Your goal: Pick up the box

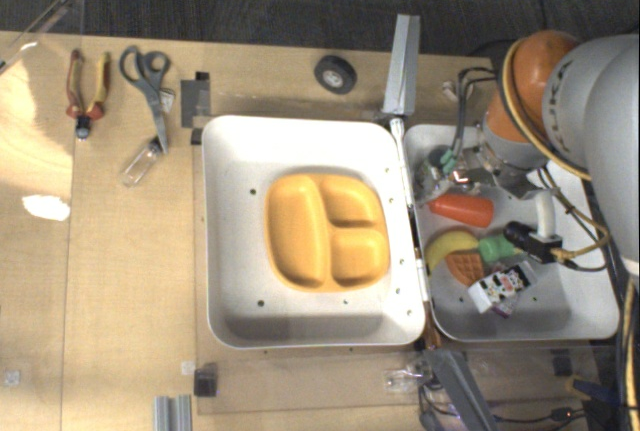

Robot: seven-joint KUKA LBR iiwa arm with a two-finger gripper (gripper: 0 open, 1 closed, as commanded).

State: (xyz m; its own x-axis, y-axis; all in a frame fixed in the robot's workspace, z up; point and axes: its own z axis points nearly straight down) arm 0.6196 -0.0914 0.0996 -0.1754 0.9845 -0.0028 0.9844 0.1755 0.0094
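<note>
- Gripper (450, 175) grip state: can't tell. Released or clenched isn't readable, as the tip is a clutter of metal against the bin wall.
- Gripper sits in the far-left corner of the right bin (590, 319), low over the floor, just beside the wall shared with the left bin (230, 219). Nothing visibly held.
- Box (499, 287): small, white with dark and coloured print, lying in the near half of the right bin, roughly mid-width.
- Key relation: the box lies toward the near side of the gripper and a bit to the right, well apart from it.
- Box long axis runs about left-right, with the right end tipped slightly toward the far side. My read is that closing across the short side fits best.
- Clutter between gripper and box:
  - orange-red oblong toy (463, 209), just near of the gripper
  - yellow piece (448, 244)
  - brown waffle-textured piece (463, 267), touching or nearly touching the box's left end
  - green piece (495, 249), just far of the box
- Risk, as I judge it: a descent slightly left or far of the box grabs the waffle or green piece instead. The bin floor right of the box looks freer.
- Left bin holds a yellow divided tray (325, 227), which doesn't matter here.
- Task not done: the box is on the bin floor.
</note>
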